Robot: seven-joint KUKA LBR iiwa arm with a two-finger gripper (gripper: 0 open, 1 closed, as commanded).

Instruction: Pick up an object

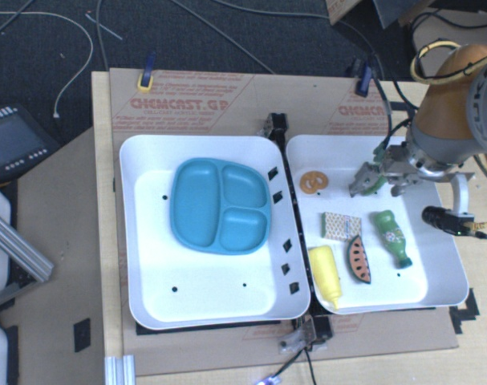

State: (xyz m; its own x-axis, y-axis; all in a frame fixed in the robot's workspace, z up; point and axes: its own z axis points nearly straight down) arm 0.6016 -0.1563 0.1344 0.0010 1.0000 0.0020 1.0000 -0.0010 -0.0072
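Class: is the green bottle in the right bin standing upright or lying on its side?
Lying on its side: the green bottle shows its full length flat on the right bin floor.

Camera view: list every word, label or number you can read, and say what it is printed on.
"CHEMCAST GP", red, partly blurred: on the cardboard sheet behind the left bin.
Red print on the cardboard behind the right bin: cut off and too blurred to read.
Label on the green bottle: too small to read.
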